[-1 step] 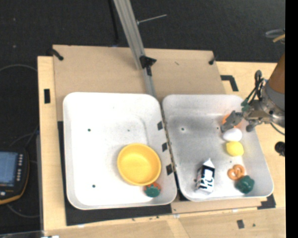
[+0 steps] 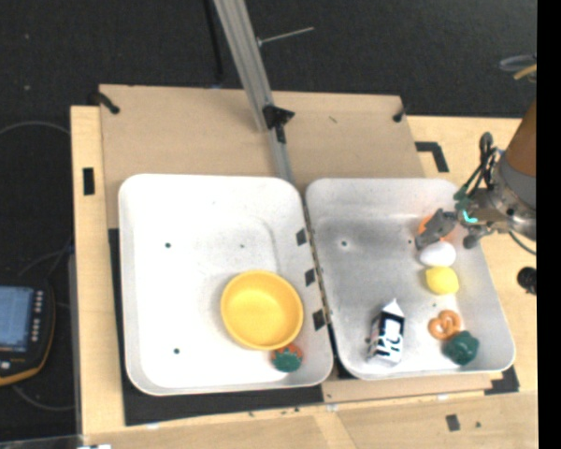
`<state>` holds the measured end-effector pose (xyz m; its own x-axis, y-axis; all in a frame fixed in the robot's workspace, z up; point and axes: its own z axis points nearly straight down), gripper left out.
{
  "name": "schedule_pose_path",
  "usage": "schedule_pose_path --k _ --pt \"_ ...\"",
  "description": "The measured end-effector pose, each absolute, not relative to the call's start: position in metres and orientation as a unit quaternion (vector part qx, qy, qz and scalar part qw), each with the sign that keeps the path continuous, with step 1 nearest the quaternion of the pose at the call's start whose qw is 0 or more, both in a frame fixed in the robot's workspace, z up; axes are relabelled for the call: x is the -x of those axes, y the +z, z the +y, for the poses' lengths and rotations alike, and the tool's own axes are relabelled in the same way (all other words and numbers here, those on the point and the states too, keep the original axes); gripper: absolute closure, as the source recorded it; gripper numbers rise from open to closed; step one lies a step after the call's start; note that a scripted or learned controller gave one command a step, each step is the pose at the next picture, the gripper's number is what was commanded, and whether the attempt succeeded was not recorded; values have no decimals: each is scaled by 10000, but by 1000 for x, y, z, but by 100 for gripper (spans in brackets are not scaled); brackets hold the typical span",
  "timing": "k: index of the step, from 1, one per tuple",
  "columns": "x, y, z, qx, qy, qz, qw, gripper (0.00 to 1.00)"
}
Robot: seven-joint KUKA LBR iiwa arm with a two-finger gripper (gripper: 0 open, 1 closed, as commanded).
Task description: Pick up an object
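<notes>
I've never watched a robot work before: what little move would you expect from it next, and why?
Probably a short drop straight down onto the white egg-shaped object. The gripper hovers just above it in the right bin, close to the yellow ball, and no object shows between its fingers.

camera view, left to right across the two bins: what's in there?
yellow bowl → small green-and-orange toy → black-and-white carton → then a right-hand cluster at overlapping x, unordered: white egg-shaped piece, yellow ball, orange pretzel, green lump.
</notes>
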<state>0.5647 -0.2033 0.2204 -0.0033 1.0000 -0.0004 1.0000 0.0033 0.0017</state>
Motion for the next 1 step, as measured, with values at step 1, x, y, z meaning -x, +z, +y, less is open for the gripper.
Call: schedule_pose_path --k 1 --pt "-560 158 -205 -7072 -20 7070 -16 0"
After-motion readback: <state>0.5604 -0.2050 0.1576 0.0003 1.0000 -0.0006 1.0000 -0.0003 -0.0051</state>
